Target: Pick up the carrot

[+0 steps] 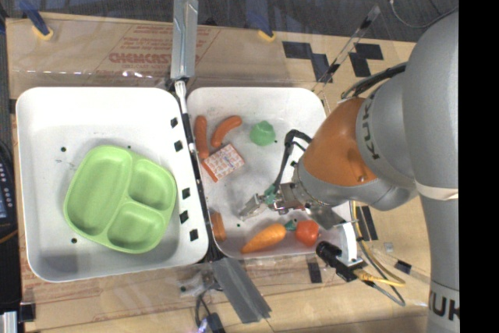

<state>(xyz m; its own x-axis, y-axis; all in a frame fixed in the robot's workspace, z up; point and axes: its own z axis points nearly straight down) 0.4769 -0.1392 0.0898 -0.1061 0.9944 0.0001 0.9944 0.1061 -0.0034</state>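
A small orange carrot [264, 239] lies near the bottom edge of the right-hand bin [308, 101], in the lower middle of the frame, its thick end pointing right and its tip angled down to the left. It looks like a toy vegetable: light, stiff and smooth, so likely to skid or roll if pinched off-centre. The surest hold, by my reckoning, is across its thicker right half, fingers closing on the two long sides.

Just beside its thick end sits a red tomato [307, 232] with a green top, close enough to crowd a finger coming down there.

The gripper [257, 204] hangs just above the carrot in the picture, toward the upper left of it, and the carrot is not between the fingers. From this angle I cannot tell how wide the jaws stand; nothing is seen in their grasp.

Further up the bin lie a printed red-and-white packet [223, 162], two sausages [226, 129] and a green pepper-like piece [263, 134]. Another small sausage [219, 226] rests by the left wall.

In the left-hand bin [39, 168], a green divided plate [120, 199] fills the middle left of the frame.
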